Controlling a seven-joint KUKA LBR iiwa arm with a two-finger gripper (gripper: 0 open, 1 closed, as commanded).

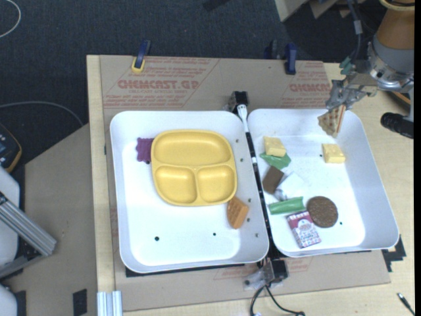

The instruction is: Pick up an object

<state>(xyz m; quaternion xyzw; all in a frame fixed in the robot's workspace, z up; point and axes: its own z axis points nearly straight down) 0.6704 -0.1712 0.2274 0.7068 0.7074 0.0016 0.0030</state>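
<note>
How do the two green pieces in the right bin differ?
The upper green piece lies under a yellow block and on a brown block; the lower green piece lies beside a red packet. The upper one looks darker and slants down to the right; the lower one lies nearly level. Both are small and elongated.

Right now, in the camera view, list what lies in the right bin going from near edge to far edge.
Red packet → brown disc → green piece → brown block → yellow cube → tan piece between the fingers of the gripper.
</note>
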